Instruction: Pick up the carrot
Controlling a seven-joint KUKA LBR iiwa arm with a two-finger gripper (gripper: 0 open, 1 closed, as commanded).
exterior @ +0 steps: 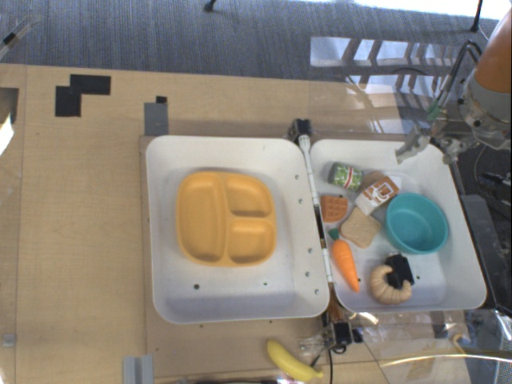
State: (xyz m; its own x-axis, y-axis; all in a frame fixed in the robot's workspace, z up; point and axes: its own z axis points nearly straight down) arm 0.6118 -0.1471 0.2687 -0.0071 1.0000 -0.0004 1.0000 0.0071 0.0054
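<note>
The carrot (346,264) is orange with a green stub and lies along the left wall of the right bin (470,254), pointing toward the front. My gripper (426,144) hangs over that bin's far right corner, well behind and to the right of the carrot, with nothing seen in it. The grey arm with its orange band (490,74) comes in from the upper right.
Around the carrot lie a bread slice (360,229), a waffle piece (334,208), a green can (346,174), a brown carton (376,192), a teal bowl (416,222) and a bagel (390,285). The left bin (160,214) holds a yellow divided plate (226,217). A banana (292,362) lies on the bench.
</note>
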